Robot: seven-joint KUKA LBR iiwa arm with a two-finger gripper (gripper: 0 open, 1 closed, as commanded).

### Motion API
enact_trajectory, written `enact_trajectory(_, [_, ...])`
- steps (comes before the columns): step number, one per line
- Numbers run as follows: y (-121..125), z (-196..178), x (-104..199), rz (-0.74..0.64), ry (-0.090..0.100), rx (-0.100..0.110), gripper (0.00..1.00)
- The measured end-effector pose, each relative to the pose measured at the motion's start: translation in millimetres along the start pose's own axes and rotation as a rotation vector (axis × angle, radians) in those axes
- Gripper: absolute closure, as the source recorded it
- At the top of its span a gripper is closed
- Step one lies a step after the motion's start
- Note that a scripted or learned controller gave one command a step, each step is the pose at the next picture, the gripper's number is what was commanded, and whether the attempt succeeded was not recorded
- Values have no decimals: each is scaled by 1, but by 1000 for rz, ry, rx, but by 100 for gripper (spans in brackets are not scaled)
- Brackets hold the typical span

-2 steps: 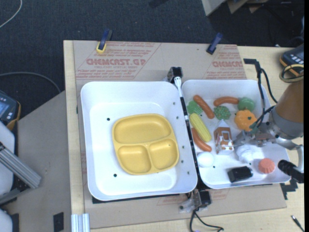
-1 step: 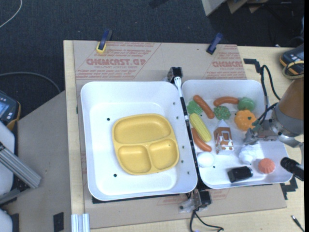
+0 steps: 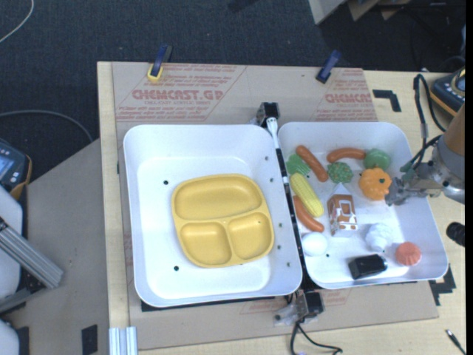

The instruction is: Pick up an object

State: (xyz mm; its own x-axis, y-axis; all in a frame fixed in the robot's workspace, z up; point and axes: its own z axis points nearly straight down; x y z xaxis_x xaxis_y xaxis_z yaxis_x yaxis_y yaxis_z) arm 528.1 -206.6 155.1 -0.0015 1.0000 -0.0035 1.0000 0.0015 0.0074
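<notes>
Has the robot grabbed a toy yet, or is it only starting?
Only starting. Nothing looks picked up: the toys, like the orange pumpkin and corn, lie in the right bin. The gripper sits low beside the pumpkin. The grab and lift are left.

1. On the brown protective sheet [image 3: 222, 87] covering the board behind the left white bin [image 3: 140, 198], red lettering reads "CHEMCAST", followed by what looks like "G.P"; the closing letters are blurred.
2. A line of smaller red print sits just under that word, too small to read.
3. Behind the right white bin [image 3: 421, 220], the same red print recurs on the sheet, set at a slant and not legible.
4. The small carton [image 3: 342, 214] in the right bin bears markings too small to read.
</notes>
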Motion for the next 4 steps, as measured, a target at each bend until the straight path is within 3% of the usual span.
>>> enact_trajectory(1, [-1, -51, -11, 1, -1, 0, 100])
enact_trajectory(2, [0, -71, -11, 0, 1, 2, 100])
enact_trajectory(3, [29, -61, 36, -3, 2, 4, 100])
enact_trajectory(4, [53, -73, 84, -4, 3, 3, 100])
